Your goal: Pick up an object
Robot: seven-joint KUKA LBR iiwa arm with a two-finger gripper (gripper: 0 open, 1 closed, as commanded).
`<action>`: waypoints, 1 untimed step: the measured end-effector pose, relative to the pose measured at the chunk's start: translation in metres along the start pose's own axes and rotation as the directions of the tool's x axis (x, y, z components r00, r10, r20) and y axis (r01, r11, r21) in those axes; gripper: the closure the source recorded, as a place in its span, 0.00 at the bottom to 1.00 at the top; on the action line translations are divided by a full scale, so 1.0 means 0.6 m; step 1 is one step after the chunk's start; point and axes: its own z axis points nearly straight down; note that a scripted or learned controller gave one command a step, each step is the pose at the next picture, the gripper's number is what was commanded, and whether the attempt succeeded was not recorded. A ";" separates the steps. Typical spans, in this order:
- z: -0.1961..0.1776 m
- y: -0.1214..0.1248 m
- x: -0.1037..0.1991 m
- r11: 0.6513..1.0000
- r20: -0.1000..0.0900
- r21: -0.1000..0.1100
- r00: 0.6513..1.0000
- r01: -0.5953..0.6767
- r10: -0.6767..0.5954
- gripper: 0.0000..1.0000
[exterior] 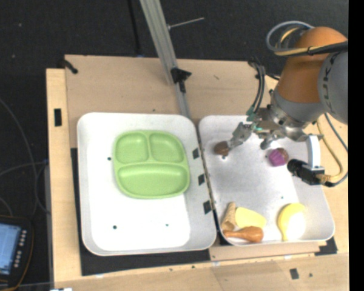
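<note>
The camera view shows the gripper [253, 135] low inside the right bin [255, 180], and I cannot tell what it has hold of, if anything. A small brown object [222, 148] lies just off its left-reaching tip, perhaps touching it. A purple object [278, 157] sits close on the other side. Nothing looks lifted, so I'd judge the pick is barely begun.
</note>
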 end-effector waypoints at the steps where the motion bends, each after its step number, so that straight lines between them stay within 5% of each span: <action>1: 0.000 0.000 0.000 1.000 0.000 -0.001 1.000 -0.001 0.001 0.00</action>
